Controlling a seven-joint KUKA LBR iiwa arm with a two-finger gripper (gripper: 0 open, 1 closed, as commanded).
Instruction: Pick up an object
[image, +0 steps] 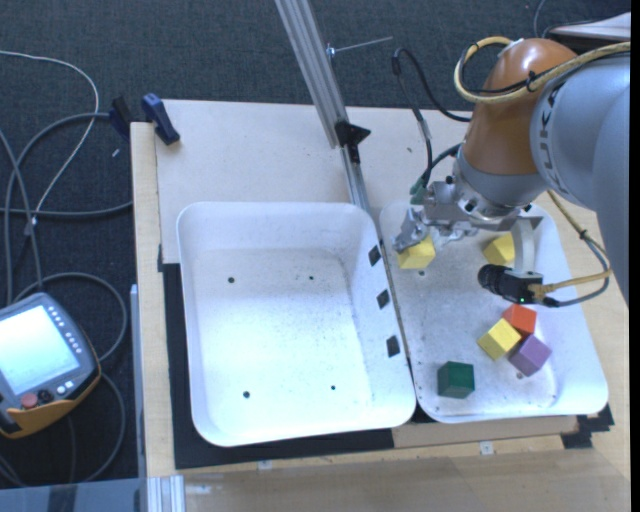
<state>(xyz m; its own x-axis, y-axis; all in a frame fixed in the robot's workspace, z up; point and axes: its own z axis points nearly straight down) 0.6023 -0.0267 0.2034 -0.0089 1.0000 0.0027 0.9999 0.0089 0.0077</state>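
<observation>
My gripper (414, 240) hangs over the far left part of the right bin (590, 385), close to the wall shared with the left bin. A small yellow block (417, 254) sits tilted between its fingertips, and the fingers look shut on it. Elsewhere in the right bin lie a second yellow block (500, 247) partly hidden behind the wrist, an orange block (520, 318), another yellow block (496, 340), a purple block (532, 354) and a green block (456, 379).
The left bin (200, 250) holds only dark specks. A slanted metal rail (318, 80) runs down to the divider between the bins. A black cable plug (506, 282) with a green light hangs from the wrist over the right bin. A teach pendant (40, 365) lies off the bench at left.
</observation>
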